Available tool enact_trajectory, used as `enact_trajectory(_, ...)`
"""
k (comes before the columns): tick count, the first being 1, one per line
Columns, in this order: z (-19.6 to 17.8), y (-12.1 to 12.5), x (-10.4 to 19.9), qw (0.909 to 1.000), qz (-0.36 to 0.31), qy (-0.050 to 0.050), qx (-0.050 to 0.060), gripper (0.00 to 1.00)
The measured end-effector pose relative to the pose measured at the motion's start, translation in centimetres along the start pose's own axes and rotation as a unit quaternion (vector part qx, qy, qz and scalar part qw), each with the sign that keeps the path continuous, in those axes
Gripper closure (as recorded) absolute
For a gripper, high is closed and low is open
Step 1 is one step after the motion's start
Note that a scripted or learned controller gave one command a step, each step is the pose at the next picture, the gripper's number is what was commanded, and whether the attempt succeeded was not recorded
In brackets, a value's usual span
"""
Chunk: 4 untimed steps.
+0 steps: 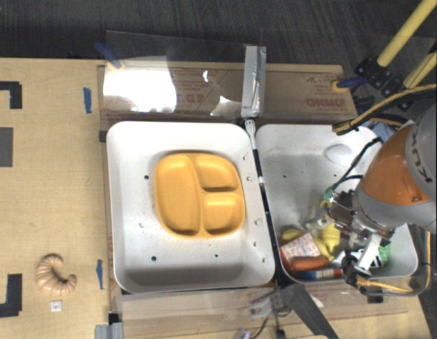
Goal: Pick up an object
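Observation:
Several small objects lie heaped in the near corner of the right bin (pixel 296 161): a red-and-white packet (pixel 301 246), a yellow item (pixel 328 239), an orange-red tube (pixel 308 263) and something green (pixel 380 254). My gripper (pixel 345 242) hangs low over this heap, reaching in from the right under the orange wrist band (pixel 394 179). The wrist and cables hide how the gripper stands and whether anything is between its tips.
The left bin (pixel 126 189) holds a yellow three-compartment tray (pixel 199 193). A tan curled object (pixel 56 274) lies on the wooden bench at lower left. A clear plastic wall (pixel 176 83) stands behind the bins. Yellow poles (pixel 412 23) sit at upper right.

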<state>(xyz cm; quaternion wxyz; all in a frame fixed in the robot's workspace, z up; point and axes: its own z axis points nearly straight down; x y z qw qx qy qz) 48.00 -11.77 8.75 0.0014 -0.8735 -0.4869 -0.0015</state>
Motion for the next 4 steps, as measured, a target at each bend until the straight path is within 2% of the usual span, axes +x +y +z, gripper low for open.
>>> enact_trajectory(1, -1.1, 0.2, 0.0, 1.0000, 0.000, 0.000, -0.003, 1.00)
enact_trajectory(2, -17.4, -2.8, 4.8, 0.9990, 0.045, 0.000, -0.002, 1.00)
enact_trajectory(3, -23.9, -1.2, 2.1, 0.9900, -0.141, -0.002, -0.001, 1.00)
enact_trajectory(4, -14.5, -6.0, 9.4, 0.9945, -0.105, -0.003, 0.004, 1.00)
